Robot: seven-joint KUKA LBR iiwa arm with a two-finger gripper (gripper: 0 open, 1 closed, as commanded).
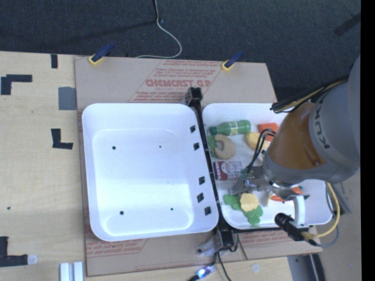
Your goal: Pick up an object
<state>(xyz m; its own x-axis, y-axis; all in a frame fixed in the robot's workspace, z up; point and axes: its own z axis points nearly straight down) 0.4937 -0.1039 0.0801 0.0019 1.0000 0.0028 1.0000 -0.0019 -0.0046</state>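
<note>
Below the grey two-finger gripper (251, 184), whose grip cannot be told, a yellow lumpy toy (248, 201) should be approached squarely.

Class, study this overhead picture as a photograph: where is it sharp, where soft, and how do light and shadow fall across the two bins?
Camera view: even, diffuse light; the left bin reads bright white with a faint shading along its inner walls. The arm looms large and soft near the lens, shading the right bin. Small items below the gripper are blurry, hard to identify.

Single fixed camera overhead, slanted down on both bins (94, 157).
</note>
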